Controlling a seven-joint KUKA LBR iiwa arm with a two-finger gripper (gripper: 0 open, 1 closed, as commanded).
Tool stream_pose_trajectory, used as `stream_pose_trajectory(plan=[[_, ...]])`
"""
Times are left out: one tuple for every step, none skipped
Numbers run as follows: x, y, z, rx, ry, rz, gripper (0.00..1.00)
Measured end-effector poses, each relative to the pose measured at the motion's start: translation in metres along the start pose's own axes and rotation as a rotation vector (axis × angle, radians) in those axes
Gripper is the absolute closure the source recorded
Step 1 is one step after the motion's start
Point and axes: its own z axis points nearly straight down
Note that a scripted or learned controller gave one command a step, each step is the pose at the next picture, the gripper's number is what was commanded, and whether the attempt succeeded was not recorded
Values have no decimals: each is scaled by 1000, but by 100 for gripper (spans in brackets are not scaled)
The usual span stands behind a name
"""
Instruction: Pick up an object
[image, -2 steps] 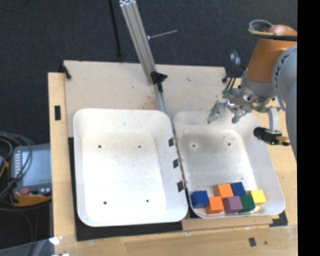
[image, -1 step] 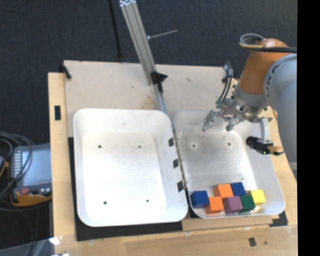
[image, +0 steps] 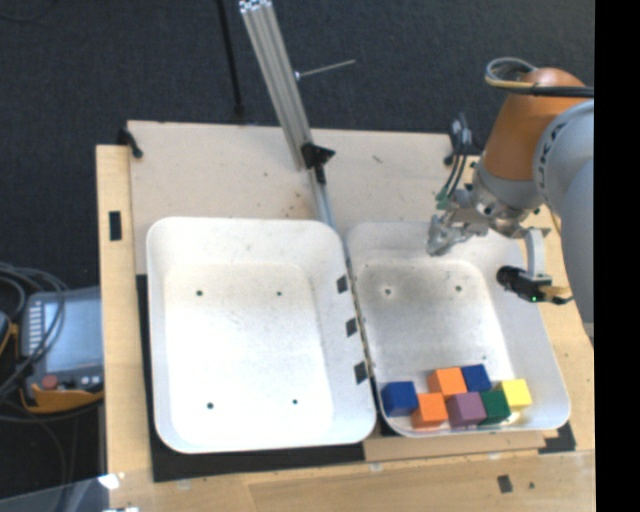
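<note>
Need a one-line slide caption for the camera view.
Gripper above the right bin's far edge; coloured blocks clustered at its near edge.

We see the end effector (image: 443, 238) hanging over the far rim of the right bin (image: 420, 300), with nothing between its fingers. In that bin's near corner sits a tight cluster of blocks: a blue block (image: 399, 396), two orange blocks (image: 449, 380), a purple block (image: 466, 407), a green block (image: 495, 403) and a yellow block (image: 516, 392). The left bin (image: 250, 330) lies beside it on the table (image: 200, 160).
</note>
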Motion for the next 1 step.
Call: stream_pose_trajectory(plan=[[-4,0,-44,1,2,3,100]])
